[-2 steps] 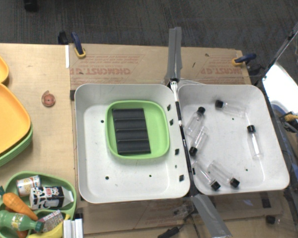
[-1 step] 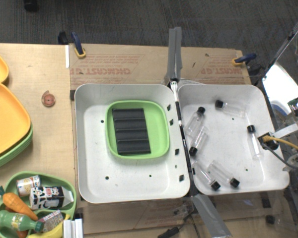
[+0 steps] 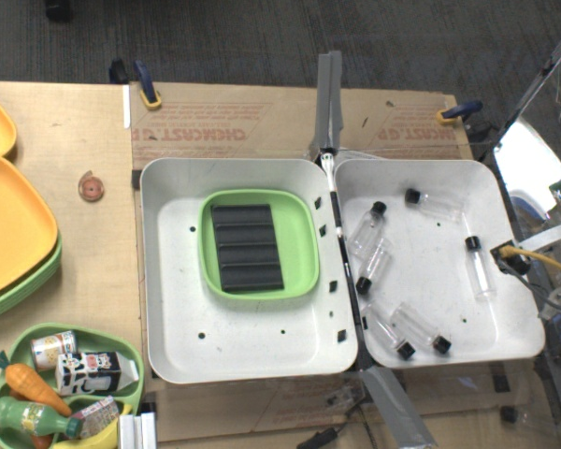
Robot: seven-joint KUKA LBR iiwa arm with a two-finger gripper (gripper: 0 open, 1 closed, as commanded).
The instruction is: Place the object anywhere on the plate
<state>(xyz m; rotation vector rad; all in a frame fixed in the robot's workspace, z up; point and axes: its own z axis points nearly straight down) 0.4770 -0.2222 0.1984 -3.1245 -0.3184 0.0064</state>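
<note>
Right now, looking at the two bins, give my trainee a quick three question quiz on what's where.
1. True or false: the green plate sits in the right bin.
2. What lies scattered in the right bin? A) clear vials with black caps B) toy carrots C) orange plates
3. Fill in: the dark ridged block rests on the ____ .

Key: 1 false, it sits in the left bin. 2 A, for example the vial near the bin's right side. 3 green plate.
</note>
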